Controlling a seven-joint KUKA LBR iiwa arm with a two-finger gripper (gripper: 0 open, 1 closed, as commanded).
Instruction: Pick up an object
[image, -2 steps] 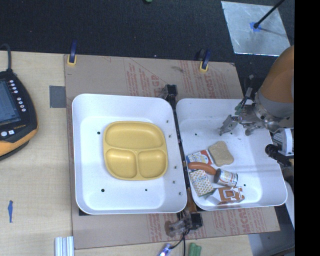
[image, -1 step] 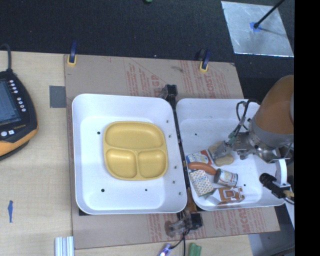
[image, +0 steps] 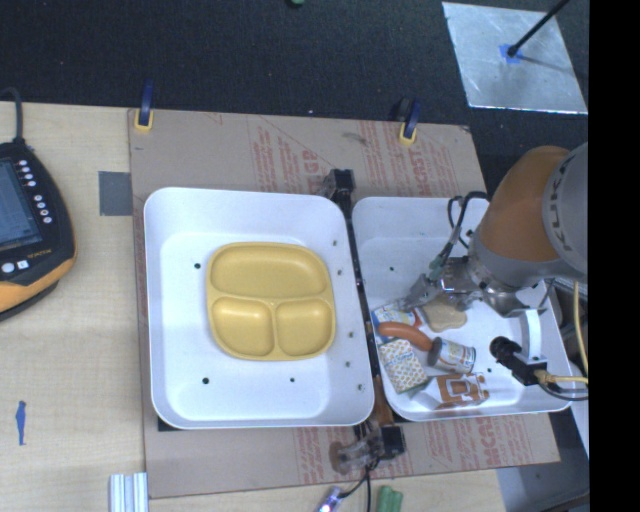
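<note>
Overhead slanted view of the bench. The landmark is the right bin (image: 400, 225), a shallow white tray lying on a brown cardboard sheet (image: 300, 150). Just beside the right bin, on its left, sits the left bin (image: 170, 300), which contains a yellow divided plate (image: 270, 300) with three compartments, placed near its centre.

The arm (image: 530, 215), grey with an orange band, enters over the right bin's right half. Its gripper (image: 432, 285) hangs low over the middle of the right bin, just above the cluster of objects; whether its pincer is open or closed cannot be told, and no object is visibly caught in it.

The objects lie in the near half of the right bin. A tan, rounded piece (image: 445, 318) lies just beside the gripper tip. An orange carrot-like item (image: 405, 332) lies near the bin's left wall, with a waffle-patterned piece (image: 402, 364) just in front of it. A small can (image: 455, 354) lies on its side near the bin's centre, and a printed package (image: 458, 390) rests against the bin's near wall.

Well to the left of the right bin, past the left bin, an orange-edged teach pendant (image: 25, 235) lies on the wooden bench top (image: 70, 400). Two yellow-and-blue clamps (image: 408, 122) hold the cardboard's far edge behind the bins.
</note>
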